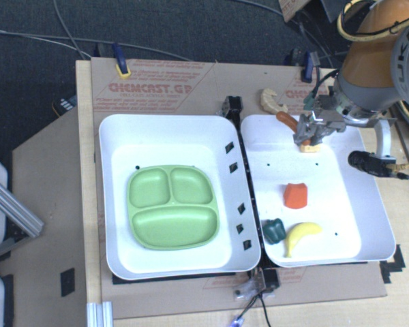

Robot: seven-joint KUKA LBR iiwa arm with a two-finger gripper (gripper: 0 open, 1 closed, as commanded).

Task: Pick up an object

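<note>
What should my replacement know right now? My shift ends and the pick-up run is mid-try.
Claw: low over the far end of the right white bin, above a small yellowish piece; no grasp is visible.
Things: orange-red block mid-bin, yellow plastic banana and dark green lump at the near end. Green divided tray in the left white bin.
Done: nothing lifted.
Left: grasp one object and raise it.

Two white bins (116, 182), one green tray (172, 206), one banana (300, 234), one orange block (296, 195)
</note>
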